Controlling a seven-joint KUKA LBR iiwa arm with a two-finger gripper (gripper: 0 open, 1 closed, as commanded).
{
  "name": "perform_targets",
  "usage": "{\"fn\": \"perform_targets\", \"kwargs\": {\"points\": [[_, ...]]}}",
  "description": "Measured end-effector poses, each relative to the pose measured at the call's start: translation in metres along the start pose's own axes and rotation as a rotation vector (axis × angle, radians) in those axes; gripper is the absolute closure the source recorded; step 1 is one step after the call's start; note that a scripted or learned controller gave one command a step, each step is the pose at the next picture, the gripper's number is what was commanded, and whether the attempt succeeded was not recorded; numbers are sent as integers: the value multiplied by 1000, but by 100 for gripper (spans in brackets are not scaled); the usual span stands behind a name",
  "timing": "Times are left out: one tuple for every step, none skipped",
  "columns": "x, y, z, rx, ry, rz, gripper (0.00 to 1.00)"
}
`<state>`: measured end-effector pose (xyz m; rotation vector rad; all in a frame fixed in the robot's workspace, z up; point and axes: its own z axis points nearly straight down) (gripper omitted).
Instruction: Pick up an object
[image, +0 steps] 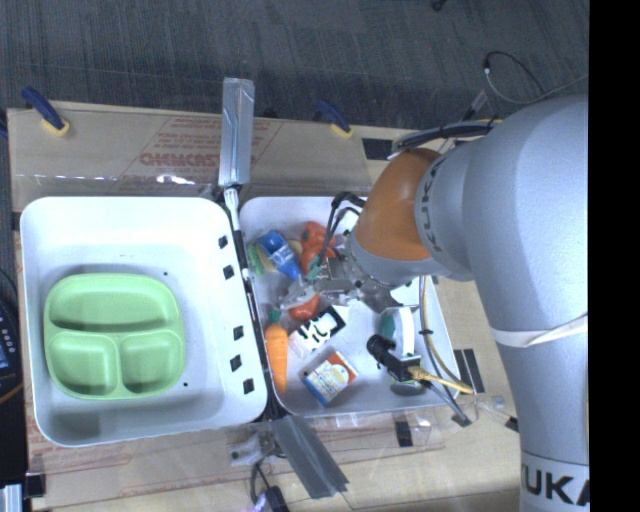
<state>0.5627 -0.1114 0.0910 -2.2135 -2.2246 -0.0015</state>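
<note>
Camera view, looking down at a slant on 2 white bins. Left bin (40, 300) carrying a green divided tray (113, 333). Right bin (345, 405) crowded with small things: a blue bottle (280, 252) near the upper left, an orange carrot (276, 355) along the left wall, a small printed carton (328, 378) toward the lower edge, a black-and-white card (322, 326) in the middle, something red-orange (313, 238) at the top. Gripper (318, 283) low over the middle of the clutter, just beside the blue bottle and above the card; open or closed, cannot tell, with the wrist and orange band covering much of it. Nothing visibly between the tips, so no grasp to claim.

Likely step: descent onto 1 candidate. To do it well: settle on a single piece standing apart, such as the carton or carrot; centre over its narrow width; approach straight down; close only once level with its sides; lift slowly, clear of neighbours.
</note>
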Motion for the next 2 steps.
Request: {"fn": "perform_targets", "kwargs": {"points": [[-1,0,-6,8,1,-4,100],[71,30,-97,6,-3,278,100]]}}
